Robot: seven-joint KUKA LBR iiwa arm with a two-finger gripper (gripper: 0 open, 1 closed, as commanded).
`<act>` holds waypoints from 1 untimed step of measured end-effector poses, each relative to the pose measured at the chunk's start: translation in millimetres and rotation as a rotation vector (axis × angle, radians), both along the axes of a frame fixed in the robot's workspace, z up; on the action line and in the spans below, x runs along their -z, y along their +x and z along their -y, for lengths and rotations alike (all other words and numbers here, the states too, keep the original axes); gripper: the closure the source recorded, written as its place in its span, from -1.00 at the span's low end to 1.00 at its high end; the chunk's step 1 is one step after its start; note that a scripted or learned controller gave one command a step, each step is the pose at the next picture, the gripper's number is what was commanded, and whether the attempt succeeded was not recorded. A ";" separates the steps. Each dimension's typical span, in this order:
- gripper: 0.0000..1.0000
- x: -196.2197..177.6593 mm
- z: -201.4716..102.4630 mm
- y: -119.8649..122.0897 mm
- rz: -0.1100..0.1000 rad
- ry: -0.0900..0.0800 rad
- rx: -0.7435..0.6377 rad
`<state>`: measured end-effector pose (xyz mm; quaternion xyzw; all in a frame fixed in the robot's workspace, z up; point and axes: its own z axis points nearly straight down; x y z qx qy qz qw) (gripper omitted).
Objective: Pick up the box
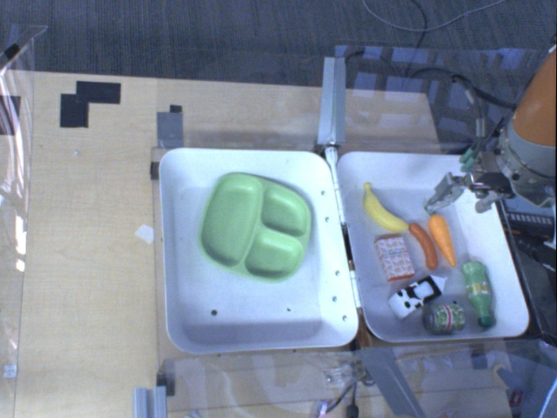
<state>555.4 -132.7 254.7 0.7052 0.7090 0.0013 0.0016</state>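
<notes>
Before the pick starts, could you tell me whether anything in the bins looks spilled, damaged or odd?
Nothing stands out. The box lies flat among the other items in the right bin, and the green tray sits in the left bin.

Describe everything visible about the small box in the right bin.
The small flat rectangular box looks like printed cardboard, with a reddish-orange patterned top face and a pale border. It lies flat on the floor of the shallow white right bin, slightly rotated, near the bin's middle. A yellow banana lies just above it in the view, a red sausage-shaped toy to its right and a black-and-white cow-patterned toy just below. It looks apart from each. Nothing grips it.
</notes>
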 end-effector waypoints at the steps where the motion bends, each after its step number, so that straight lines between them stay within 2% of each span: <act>1: -1.00 -57.5 -9.1 -24.1 0.002 -0.001 -0.125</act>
